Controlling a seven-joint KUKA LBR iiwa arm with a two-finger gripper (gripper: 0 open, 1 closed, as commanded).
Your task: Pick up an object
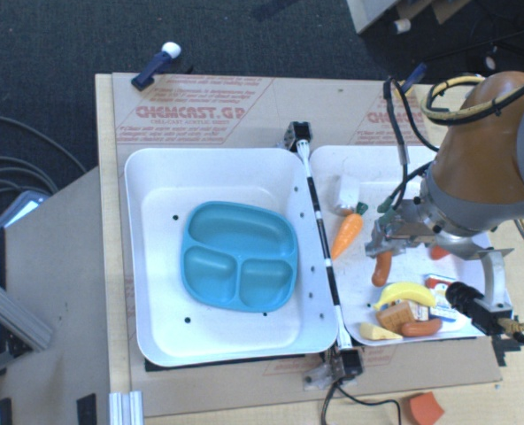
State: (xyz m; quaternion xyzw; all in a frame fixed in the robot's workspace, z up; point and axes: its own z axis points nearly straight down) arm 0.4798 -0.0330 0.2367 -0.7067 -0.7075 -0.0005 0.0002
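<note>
Bench (200, 113) w/ two bins (147, 237), dark floor, prob. carpet.

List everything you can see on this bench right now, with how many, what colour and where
Bins: two, white, side by side on the bench.
Divided plate: one, blue, flat in the left bin.
Carrot: one, orange with green top, right bin near the divider.
Sausages: two, reddish, one mid right bin, one at its front edge.
Banana: one, yellow, front of the right bin.
Small white block: one, right bin, behind the carrot.
Clamps: two, black, at the ends of the divider.
Blue and white marker-like item: one, on the floor beyond the bench's back left corner.
Orange block: one, in front of the bench.
Arm: one, grey and orange, over the right bin.
Gripper: one, above the upper sausage.
</note>
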